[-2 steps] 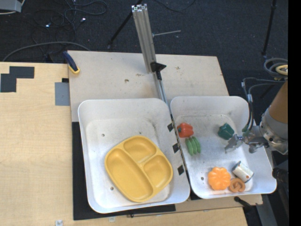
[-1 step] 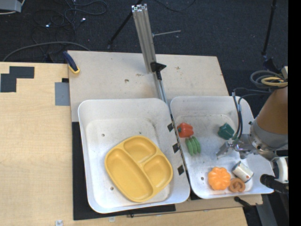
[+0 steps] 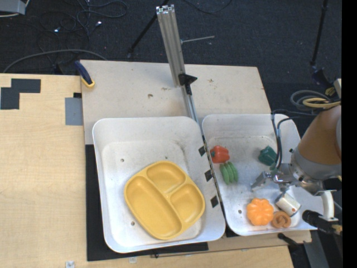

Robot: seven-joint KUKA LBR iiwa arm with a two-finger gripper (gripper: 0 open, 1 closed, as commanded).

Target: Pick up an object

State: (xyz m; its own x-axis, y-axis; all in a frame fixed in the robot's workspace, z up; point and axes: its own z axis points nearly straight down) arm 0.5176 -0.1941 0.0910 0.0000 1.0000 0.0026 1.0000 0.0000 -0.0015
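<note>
Orange pumpkin [image 3: 260, 211] nearest; green pepper [image 3: 229, 172] long axis near-vertical, beside gripper [image 3: 262, 179]

1. It looked like a robotics lab, not a home or a kitchen.
2. Loose black cables [image 3: 83, 7] sprawled over the dark floor behind the bench.
3. A bare aluminium post [image 3: 172, 44] stood bolted at the back of a plain board.
4. Two white bins [image 3: 106, 128] held toy food, such as a plastic pumpkin [image 3: 260, 211], and a yellow divided plate [image 3: 163, 199].
</note>
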